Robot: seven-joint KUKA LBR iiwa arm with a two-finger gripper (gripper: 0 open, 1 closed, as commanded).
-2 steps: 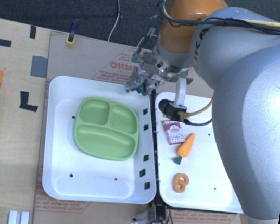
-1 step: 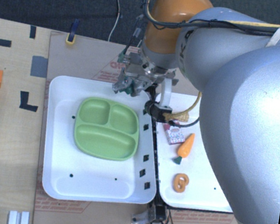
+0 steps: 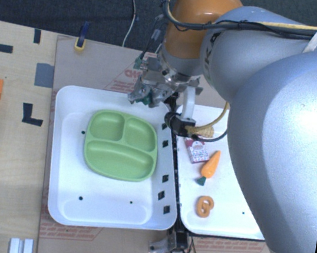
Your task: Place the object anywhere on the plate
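Green plate (image 3: 121,147) lies flat in left bin (image 3: 59,187) as target; gripper (image 3: 149,95) hovers near its far rim, opening indiscernible.

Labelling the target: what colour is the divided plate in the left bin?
The plate is plain light green, best seen in the camera view.

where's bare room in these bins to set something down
Left bin: wide bare floor between the green plate and the near rim, plus a strip left of the plate; the plate itself is bare. Right bin: packet, carrot and pretzel crowd its left side, with a small bare patch right of the pretzel. The gripper crowds the left bin's far edge.
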